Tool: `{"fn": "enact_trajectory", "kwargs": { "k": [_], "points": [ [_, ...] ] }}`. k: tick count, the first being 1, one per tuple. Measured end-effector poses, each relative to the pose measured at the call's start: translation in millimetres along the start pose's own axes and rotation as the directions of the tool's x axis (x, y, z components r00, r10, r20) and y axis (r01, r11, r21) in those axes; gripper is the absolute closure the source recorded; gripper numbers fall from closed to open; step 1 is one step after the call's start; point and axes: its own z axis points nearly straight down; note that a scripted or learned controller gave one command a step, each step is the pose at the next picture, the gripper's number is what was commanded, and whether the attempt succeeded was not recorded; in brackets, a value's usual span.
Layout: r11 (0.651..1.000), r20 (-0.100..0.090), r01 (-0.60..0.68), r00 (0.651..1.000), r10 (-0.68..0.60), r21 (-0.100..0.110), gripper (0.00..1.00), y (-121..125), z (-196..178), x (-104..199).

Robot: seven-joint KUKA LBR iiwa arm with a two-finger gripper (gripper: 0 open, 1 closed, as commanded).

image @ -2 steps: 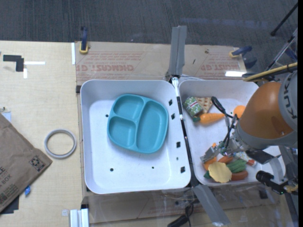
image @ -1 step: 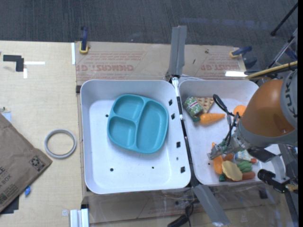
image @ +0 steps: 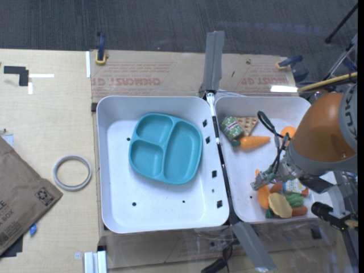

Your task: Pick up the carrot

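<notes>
1. You see the carrot [image: 254, 142] lying in the right bin [image: 245, 201], just right of the bins' shared wall, beside a green can [image: 231, 128].
2. Your gripper [image: 263, 180] hangs below the carrot, apart from it.
3. You cannot tell how its fingers stand.

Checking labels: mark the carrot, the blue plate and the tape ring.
carrot [image: 254, 142], camera view, middle of its orange body
blue plate [image: 166, 148], camera view, ridge between compartments
tape ring [image: 58, 166], camera view, left side of band

carrot [image: 254, 142] open rightward, can [image: 231, 128] crowding left
</notes>
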Motion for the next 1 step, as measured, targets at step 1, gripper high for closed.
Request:
{"fn": "enact_trajectory", "kwargs": {
  "k": [1],
  "points": [
    [0.977, 0.002, -0.213, 0.977, 0.213, 0.003, 1.0, 15.7, -81.8, 53.9]
  ]
}}
